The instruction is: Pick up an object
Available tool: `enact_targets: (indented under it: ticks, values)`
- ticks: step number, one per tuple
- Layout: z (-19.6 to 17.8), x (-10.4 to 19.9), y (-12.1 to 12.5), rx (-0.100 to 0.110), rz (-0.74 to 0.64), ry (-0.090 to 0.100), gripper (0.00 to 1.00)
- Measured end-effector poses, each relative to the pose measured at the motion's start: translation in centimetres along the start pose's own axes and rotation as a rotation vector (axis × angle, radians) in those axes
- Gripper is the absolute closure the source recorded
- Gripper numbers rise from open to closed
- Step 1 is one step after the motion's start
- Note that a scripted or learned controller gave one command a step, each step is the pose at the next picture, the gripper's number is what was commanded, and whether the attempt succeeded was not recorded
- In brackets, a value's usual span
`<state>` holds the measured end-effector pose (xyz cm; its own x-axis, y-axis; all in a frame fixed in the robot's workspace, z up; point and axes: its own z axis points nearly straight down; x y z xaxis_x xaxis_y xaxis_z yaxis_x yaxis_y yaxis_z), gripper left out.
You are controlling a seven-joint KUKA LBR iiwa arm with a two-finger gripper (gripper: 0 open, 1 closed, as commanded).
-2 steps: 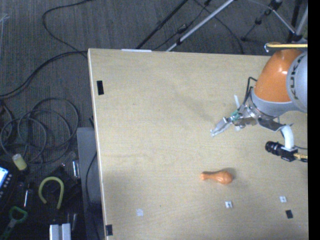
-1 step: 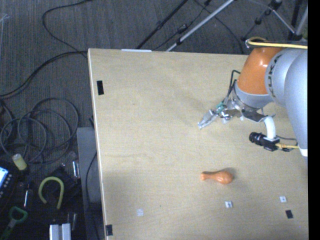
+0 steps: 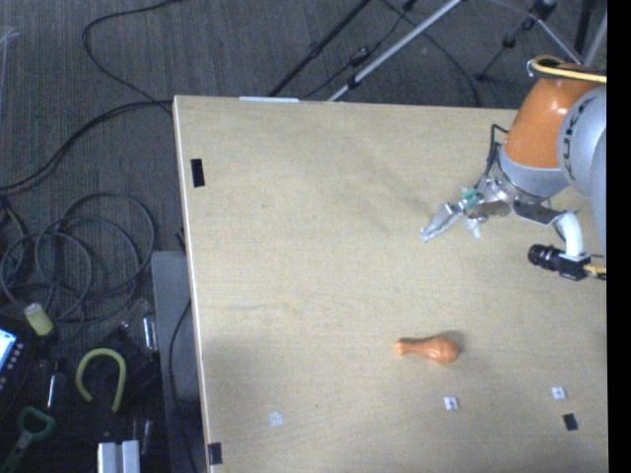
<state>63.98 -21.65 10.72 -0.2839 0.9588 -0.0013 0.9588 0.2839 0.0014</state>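
Note:
An orange, pear-shaped object (image 3: 429, 348) lies on its side on the light wooden bench top (image 3: 315, 244), its thin neck pointing left. My gripper (image 3: 434, 228) reaches in from the right at a slant, its metal tip pointing down and left. It hangs well behind the orange object and apart from it, and nothing shows at its tip. The grey arm with its orange band (image 3: 552, 126) stands at the right edge.
Small square markers (image 3: 451, 402) dot the front right of the bench, and a black tag (image 3: 197, 172) sits near its left edge. Off the left edge, cables and tools (image 3: 89, 363) lie on the floor. Tripod legs (image 3: 424, 23) stand behind the bench.

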Motion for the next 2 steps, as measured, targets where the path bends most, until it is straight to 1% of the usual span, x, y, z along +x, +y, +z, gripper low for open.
enact_targets:
  ticks: [1,2]
  values:
    - [0.9,-1.4,2.7,0.001,-0.064,-0.002,0.00]
    - [2.3,1.7,3.5,0.002,-0.182,-0.001,0.00]
